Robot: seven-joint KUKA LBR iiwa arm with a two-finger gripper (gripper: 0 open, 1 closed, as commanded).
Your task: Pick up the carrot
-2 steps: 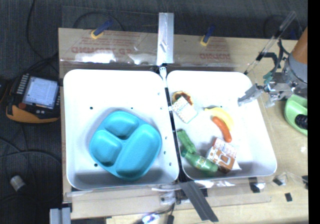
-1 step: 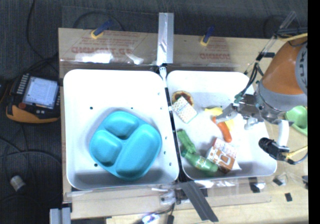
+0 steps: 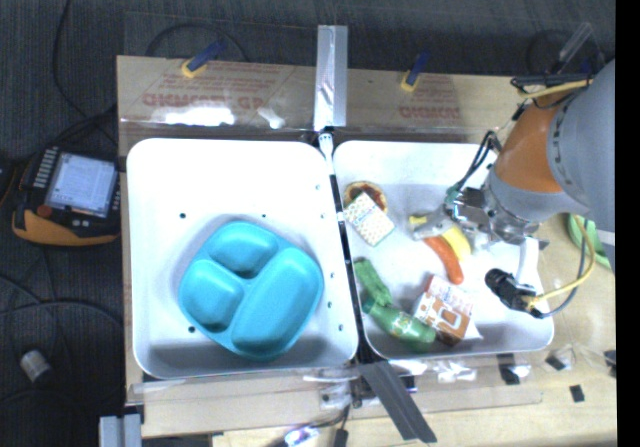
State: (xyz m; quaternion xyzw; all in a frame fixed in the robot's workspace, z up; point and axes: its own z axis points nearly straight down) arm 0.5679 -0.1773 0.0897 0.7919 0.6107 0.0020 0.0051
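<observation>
Orange and thin, the carrot [image 3: 447, 257] lay in the right bin [image 3: 400, 173], near the middle of it, slanting down toward the near right. A small yellow banana [image 3: 455, 238] lay just beside its top end, and the two looked like they touched.

My end effector [image 3: 478, 218] was low over the right side of that bin, just right of the carrot and the banana. I cannot tell if it was clenched or released, because my grey wrist hid that part. I saw nothing gripped in it. The carrot was lying on the bin floor.

Near the far left of the right bin sat a little checkered box [image 3: 369, 221] with a brown round thing behind it. A green vegetable [image 3: 388, 308] lay along the near left side, long and bumpy. Next to it, toward the right, was an orange and white snack packet [image 3: 446, 311], tilted.

The left bin [image 3: 160, 175] held a blue divided plate [image 3: 252, 287], sitting toward the near side. Both bins sat side by side on the brown counter [image 3: 230, 90]. On the floor far to the left was a small handheld screen [image 3: 75, 187] with an orange case.
</observation>
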